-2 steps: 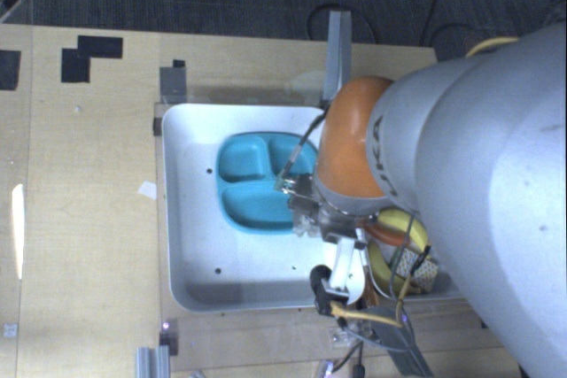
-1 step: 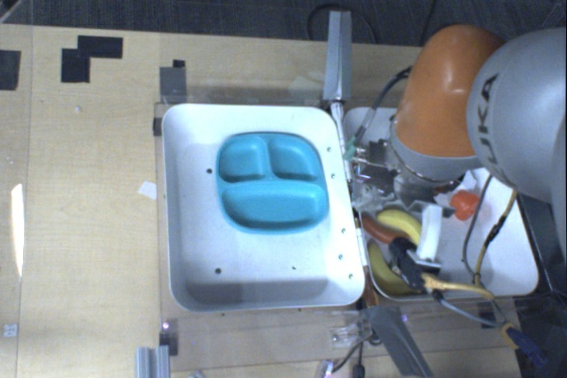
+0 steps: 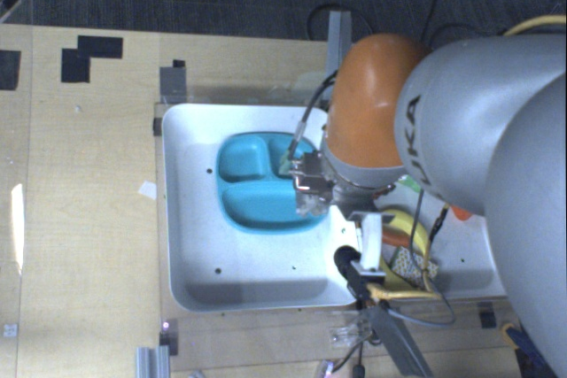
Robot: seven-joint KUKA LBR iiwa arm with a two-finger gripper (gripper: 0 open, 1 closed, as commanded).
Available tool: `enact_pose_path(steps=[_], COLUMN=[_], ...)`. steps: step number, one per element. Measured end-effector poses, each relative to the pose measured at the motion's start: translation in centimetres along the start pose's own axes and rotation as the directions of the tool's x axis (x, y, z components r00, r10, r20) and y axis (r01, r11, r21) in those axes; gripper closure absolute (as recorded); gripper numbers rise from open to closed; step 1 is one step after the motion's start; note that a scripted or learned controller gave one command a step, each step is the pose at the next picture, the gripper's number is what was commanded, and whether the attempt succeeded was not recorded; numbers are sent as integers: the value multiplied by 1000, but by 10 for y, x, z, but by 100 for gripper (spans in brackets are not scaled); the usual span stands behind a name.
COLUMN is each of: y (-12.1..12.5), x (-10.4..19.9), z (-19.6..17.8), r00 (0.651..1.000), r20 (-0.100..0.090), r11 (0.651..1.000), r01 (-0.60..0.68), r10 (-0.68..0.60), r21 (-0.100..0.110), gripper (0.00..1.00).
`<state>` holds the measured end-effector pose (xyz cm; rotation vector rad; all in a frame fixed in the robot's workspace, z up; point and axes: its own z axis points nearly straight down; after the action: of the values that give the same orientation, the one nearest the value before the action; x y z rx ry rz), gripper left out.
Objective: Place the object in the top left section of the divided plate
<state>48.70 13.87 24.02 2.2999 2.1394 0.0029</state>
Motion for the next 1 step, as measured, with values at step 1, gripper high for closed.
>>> enact_pose_path(steps=[1], y=[9], x=[-12], z=[-196], r00=[996], r20=[-1], r11=[996], r01=[89], r10=[-89], r21=[-4], gripper=[100])
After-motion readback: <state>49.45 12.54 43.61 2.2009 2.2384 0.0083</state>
